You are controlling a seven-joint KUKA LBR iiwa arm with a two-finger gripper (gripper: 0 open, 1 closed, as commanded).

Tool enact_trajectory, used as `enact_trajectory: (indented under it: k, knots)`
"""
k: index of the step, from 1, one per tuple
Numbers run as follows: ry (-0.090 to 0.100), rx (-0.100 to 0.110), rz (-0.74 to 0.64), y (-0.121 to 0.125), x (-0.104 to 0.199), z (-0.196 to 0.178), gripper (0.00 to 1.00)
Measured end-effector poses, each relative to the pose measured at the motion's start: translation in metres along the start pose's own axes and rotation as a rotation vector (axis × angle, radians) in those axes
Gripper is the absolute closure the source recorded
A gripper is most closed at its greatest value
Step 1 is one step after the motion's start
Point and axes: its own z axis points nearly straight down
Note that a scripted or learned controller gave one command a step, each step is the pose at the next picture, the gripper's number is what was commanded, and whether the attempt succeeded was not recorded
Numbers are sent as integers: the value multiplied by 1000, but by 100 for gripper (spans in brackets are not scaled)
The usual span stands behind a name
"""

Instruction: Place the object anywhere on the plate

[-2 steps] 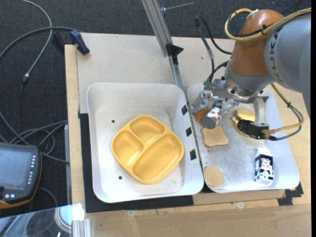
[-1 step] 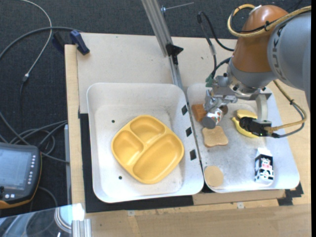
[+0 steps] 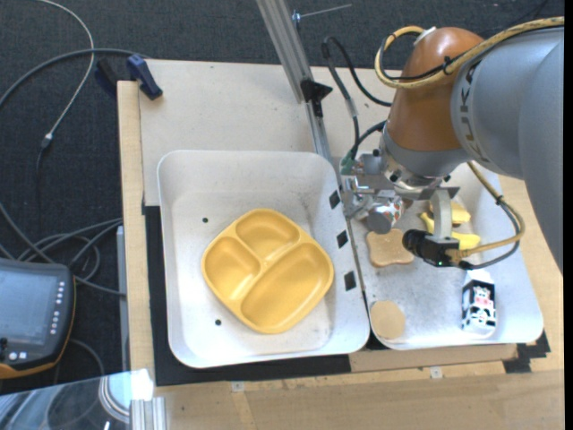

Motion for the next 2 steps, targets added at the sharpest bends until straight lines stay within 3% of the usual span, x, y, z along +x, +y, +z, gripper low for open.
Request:
enact_trajectory:
  k: [1, 2]
  knots:
    - [-2, -9, 3, 47, 8, -1, 100]
    - [-1, -1, 1, 29, 41, -1, 100]
